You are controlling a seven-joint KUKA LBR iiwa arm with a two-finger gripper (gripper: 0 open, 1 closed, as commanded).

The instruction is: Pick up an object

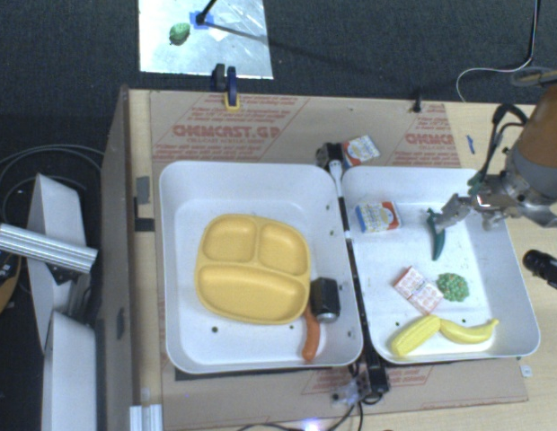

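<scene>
Hand (458, 212) over the right bin's (521, 326) two o'clock edge, fingers apart, nothing between them, teal object (436, 239) just below it, green broccoli (453, 286) toward centre, banana (467, 332) at six o'clock.

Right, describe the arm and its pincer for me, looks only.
The arm comes in at the view's right edge: a rounded grey body with an orange band above the wrist. A thin dark cable loops beside it near the top. The pincer hangs from a grey metal wrist block and ends in slim dark teal fingers.
</scene>
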